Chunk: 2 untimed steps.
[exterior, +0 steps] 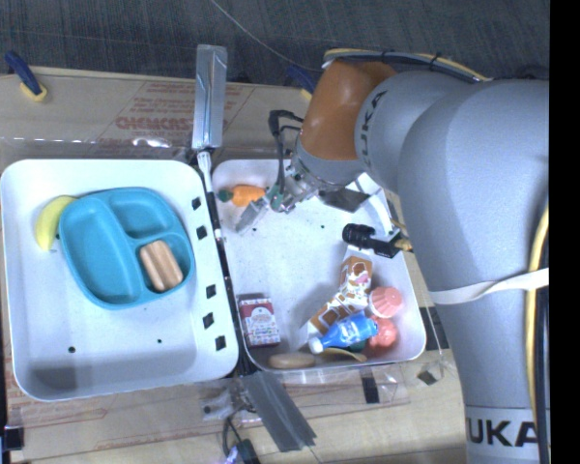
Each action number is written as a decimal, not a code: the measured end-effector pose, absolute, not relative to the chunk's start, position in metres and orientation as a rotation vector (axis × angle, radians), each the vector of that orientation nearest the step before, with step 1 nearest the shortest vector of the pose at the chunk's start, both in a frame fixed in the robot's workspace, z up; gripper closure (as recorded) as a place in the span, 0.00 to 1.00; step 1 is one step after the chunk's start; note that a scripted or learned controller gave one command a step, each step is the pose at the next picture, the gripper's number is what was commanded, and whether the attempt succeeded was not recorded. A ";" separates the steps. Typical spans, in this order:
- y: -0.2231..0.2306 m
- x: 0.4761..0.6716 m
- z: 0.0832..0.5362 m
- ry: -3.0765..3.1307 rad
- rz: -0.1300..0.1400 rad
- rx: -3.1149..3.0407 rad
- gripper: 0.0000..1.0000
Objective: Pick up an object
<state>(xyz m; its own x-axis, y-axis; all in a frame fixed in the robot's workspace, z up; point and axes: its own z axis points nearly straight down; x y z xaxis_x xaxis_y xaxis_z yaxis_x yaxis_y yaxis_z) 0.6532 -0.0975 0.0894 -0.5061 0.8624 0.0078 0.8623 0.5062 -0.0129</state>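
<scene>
My gripper (275, 199) hangs low over the far left corner of the right bin (300, 259), under the orange-banded wrist. Just to its left, against the bin's back wall, lies a small orange carrot-like piece (244, 194). A grey metallic piece (246, 217) lies right below the carrot. Nothing shows clearly as held. Along the bin's near side lie a small red box (259, 319), a brown patterned toy (345, 293), a blue bottle (346, 334), a pink piece (388, 302), a red piece (387, 333) and a tan oval thing (290, 361).
The left bin (106, 356) holds a blue divided plate (101, 249) with a brown roll (160, 265) in its right compartment. A yellow banana (46, 222) lies at the plate's left edge. A metal clamp bar (209, 95) stands behind the wall between the bins.
</scene>
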 end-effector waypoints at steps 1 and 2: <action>-0.032 0.658 0.195 -2.946 -0.002 -1.107 0.00; 0.023 0.651 0.192 -2.868 0.003 -1.276 0.00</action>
<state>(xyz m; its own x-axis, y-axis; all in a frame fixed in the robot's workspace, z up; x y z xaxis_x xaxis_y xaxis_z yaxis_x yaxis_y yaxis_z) 0.6507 0.0230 0.1918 -0.6697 0.7426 0.0019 0.7426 0.6697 -0.0028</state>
